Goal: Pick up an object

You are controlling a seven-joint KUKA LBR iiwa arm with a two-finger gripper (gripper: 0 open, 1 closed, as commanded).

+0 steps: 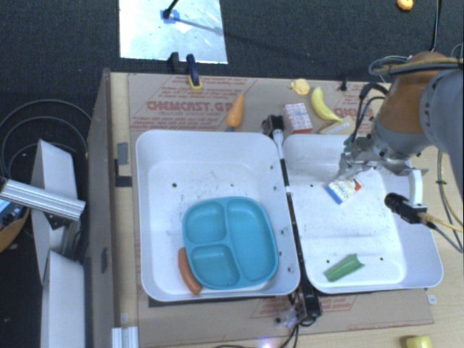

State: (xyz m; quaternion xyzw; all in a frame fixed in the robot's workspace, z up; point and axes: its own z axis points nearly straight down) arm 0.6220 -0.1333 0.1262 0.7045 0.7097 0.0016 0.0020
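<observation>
In the right bin (413, 267) lie a small blue, white and red packet (342, 189) near the middle and a green stick-shaped piece (343, 267) near the front. My gripper (351, 167) hangs at the end of the grey arm, just above and behind the packet, close to its upper edge. The left bin (156, 194) holds a blue divided plate (230, 241) and an orange sausage-shaped piece (188, 270) beside the plate's front left corner.
Behind the bins on the cardboard lie a carrot (235, 111), a small patterned box (298, 117), a banana (322, 106) and a yellow lump (299, 86). A black clamp (275, 126) sits at the back of the ridge between the bins. Cables run beside the arm at right.
</observation>
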